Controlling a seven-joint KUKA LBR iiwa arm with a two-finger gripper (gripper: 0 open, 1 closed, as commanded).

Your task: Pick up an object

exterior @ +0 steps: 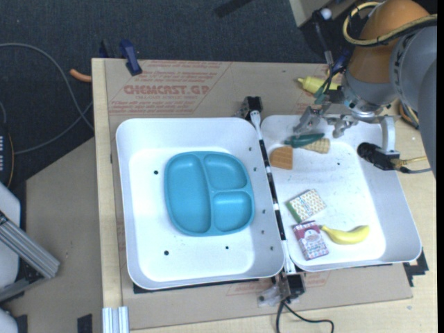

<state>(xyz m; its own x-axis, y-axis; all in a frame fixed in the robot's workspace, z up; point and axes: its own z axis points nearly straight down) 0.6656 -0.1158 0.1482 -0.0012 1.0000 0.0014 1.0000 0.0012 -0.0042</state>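
Two white bins sit side by side on the counter. The left bin holds a blue divided plate. In the right bin, the gripper hangs low over the far end, just above a dark green object lying against a waffle cone. A tan block rests near the divider. Toward the front lie a patterned green packet, a red packet and a banana.
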